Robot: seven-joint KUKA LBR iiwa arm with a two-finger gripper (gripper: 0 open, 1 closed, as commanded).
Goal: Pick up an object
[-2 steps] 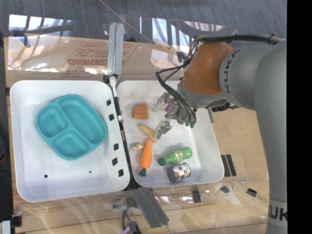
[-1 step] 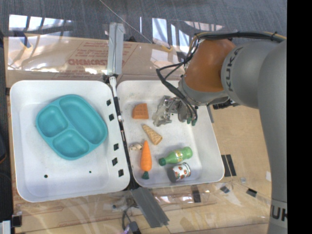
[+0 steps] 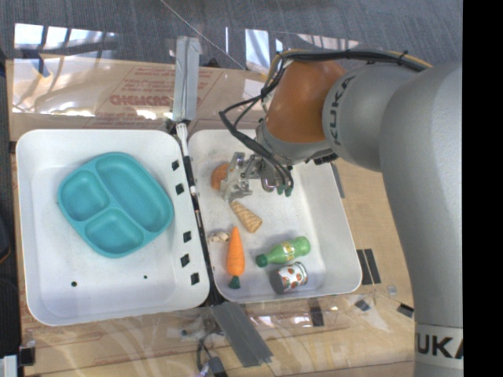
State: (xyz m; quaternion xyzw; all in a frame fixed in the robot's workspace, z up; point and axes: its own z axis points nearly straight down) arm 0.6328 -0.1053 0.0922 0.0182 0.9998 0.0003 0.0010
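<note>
The right bin (image 3: 334,234) holds several small items. A brown round piece (image 3: 218,177) lies near its left wall, and a waffle cone (image 3: 247,217) lies just below the gripper. Further toward the front are an orange carrot (image 3: 235,258), a small pale piece (image 3: 220,236), a green bottle (image 3: 284,252) on its side and a small can (image 3: 291,277). My gripper (image 3: 256,185) hangs low over the bin's upper middle, just right of the brown piece and above the cone. It is open, with nothing between its fingers.
The left bin (image 3: 39,281) carries a teal divided plate (image 3: 115,203). A ridge with black clips (image 3: 191,210) separates the two bins. The grey arm (image 3: 393,132) covers the right bin's far right side, with black cables looping over the orange band (image 3: 302,100).
</note>
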